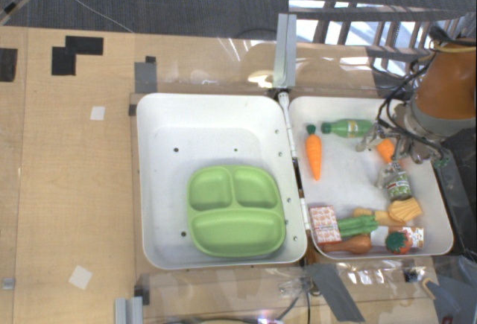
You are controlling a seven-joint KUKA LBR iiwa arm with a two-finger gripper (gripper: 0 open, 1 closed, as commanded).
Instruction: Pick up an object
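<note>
Under the arm's wrist, at the right bin's far right side, you have the gripper [393, 155] hanging low over a small orange piece [384, 149] and a little jar [396, 185] with a green label; whether its fingers are spread or pressed together you cannot tell, and nothing shows clearly between them. The orange piece sits just beside the gripper, partly hidden by it, and the jar lies just below it in the view. Left of them a green bottle [346, 127] lies on its side near the bin's far wall, and a carrot [314, 155] lies lengthwise near the bin's left wall, well apart from the gripper. Along the near wall you see a crowded row: a red and white carton [324, 223], a green pod [358, 225] touching it, a brown piece [350, 244] below those, a yellow ridged piece [405, 208], and a red and green item [399, 241] in the near right corner. The right bin [343, 173] touches the left bin [164, 129] along a shared edge. A green divided plate [235, 211] with three compartments rests in the left bin's near half.
</note>
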